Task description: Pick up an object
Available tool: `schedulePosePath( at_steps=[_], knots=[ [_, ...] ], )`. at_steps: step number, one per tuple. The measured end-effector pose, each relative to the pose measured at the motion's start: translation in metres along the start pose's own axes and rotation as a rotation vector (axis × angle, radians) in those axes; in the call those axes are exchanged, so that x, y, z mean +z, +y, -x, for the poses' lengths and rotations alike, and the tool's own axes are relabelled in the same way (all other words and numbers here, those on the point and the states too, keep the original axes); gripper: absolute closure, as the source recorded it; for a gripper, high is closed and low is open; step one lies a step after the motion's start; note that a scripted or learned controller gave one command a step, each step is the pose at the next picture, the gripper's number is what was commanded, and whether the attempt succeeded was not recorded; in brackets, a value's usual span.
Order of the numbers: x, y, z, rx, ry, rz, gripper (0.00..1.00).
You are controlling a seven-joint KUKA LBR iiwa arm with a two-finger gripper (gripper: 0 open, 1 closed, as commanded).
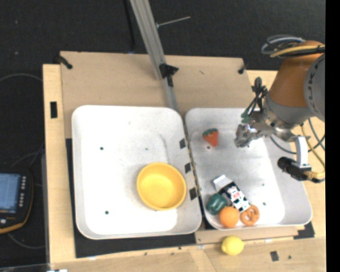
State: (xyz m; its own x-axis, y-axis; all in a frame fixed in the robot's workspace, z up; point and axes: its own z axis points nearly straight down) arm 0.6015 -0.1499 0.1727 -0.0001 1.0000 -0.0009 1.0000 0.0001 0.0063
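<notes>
Lemon (232, 245) sits off the right bin's (294, 208) near rim. Inside that bin, gripper (243, 136) hovers just beside the strawberry (211, 137), apart from it, grip unclear.

Even overhead light, slight softness

The grey arm (306, 92) with its orange band reaches in from the right, wrist bent down and leftward, carrying the pincer (243, 136) low at the far right of the scene, its small fingers too blurred to judge.
</notes>
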Motion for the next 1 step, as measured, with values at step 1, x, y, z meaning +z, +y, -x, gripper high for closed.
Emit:
schedulePosePath(
  at_steps=[1],
  knots=[
    [-0.0479, 0.002, 0.0009, -0.003, 0.0, 0.001, 1.0]
  ],
)
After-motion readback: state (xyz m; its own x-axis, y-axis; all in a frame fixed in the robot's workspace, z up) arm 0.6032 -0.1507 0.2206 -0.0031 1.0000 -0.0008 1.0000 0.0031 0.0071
